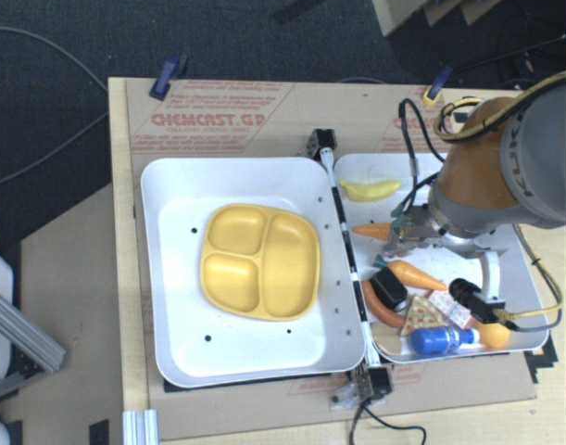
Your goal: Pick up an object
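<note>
Nearest to you, at the front edge of the right bin (pixel 380 162), lies a blue bottle (pixel 438 341) on its side, with a small orange lump (pixel 495 335) just beside its right end. Touching the bottle from behind is a speckled cracker-like packet (pixel 420 315), and left of that you'll see a reddish-orange sausage shape (pixel 379 309) running along the bin's left wall. A black block (pixel 389 289) sits on top of that shape, and a long carrot (pixel 417 274) lies just beside the block, pointing right. Farther back, the gripper (pixel 405 233) is low in the middle of the right bin, under the grey arm with its orange band. Its tip is right next to a short orange piece (pixel 373 232), which lies near the left wall. You cannot tell from this angle whether the gripper is released or clenched, or whether it touches the piece at all. Behind them a yellow banana (pixel 370 190) rests near the bin's far wall, well apart from the clutter at the front. Look to the left bin (pixel 171 248) and you'll find one thing in it: a yellow divided plate (pixel 260 260) with three compartments, lying flat near the middle.
</note>
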You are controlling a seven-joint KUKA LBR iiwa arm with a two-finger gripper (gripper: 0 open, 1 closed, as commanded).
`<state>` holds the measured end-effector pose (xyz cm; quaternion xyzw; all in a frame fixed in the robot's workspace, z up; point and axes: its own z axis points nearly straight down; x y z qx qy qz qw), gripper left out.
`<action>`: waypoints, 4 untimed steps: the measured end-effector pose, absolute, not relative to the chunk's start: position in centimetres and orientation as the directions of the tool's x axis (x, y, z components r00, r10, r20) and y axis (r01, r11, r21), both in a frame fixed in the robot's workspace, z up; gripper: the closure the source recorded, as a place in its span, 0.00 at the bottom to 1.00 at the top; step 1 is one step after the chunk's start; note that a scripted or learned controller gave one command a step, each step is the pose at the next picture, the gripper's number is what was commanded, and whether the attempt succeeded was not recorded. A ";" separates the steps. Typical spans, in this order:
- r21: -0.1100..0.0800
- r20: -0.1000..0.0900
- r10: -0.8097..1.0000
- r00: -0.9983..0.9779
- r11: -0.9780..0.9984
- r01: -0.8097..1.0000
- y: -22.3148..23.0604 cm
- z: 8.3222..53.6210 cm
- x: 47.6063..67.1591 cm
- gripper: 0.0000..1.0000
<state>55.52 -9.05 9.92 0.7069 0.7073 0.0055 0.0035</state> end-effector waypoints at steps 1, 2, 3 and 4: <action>0.012 0.003 1.000 -0.001 0.001 1.000 -9.0 9.9 55.5 0.00; 0.016 0.002 1.000 -0.001 0.001 1.000 -9.0 11.0 55.6 1.00; 0.016 0.003 1.000 -0.001 0.001 1.000 -9.0 10.9 55.6 0.00; 0.003 0.000 1.000 0.001 -0.001 1.000 -9.5 8.6 48.0 0.00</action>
